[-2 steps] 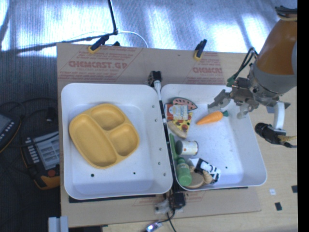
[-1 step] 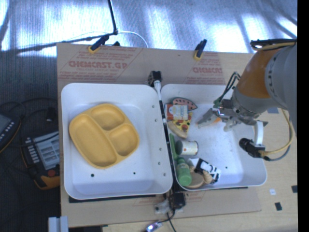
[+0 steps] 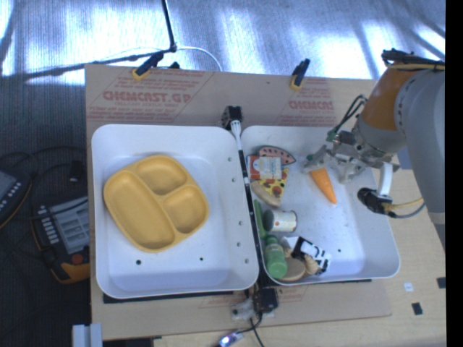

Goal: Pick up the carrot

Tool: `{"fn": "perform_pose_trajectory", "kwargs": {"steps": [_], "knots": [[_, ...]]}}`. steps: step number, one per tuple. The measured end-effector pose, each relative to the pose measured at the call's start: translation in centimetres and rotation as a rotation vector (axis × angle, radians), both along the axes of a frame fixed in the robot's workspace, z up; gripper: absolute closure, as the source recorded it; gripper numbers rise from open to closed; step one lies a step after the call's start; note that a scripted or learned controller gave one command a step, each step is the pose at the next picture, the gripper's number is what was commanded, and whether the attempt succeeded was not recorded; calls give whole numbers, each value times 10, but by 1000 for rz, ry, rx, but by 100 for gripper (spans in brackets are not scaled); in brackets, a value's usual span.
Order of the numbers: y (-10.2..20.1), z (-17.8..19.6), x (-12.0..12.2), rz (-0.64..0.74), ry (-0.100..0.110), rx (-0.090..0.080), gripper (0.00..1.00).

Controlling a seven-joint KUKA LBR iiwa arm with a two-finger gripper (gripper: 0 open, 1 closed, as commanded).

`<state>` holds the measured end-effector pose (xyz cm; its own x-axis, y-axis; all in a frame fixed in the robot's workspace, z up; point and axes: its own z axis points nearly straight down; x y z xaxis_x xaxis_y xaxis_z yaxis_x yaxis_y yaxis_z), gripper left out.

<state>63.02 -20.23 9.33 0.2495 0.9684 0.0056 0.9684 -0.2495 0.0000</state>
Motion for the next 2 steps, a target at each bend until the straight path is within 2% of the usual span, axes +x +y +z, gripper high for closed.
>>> {"fn": "perform_pose_trajectory", "kwargs": {"steps": [1,2], "knots": [[-2,10,0,1,0,-7,100],[45,84,21,-128,1,-6,100]]}}
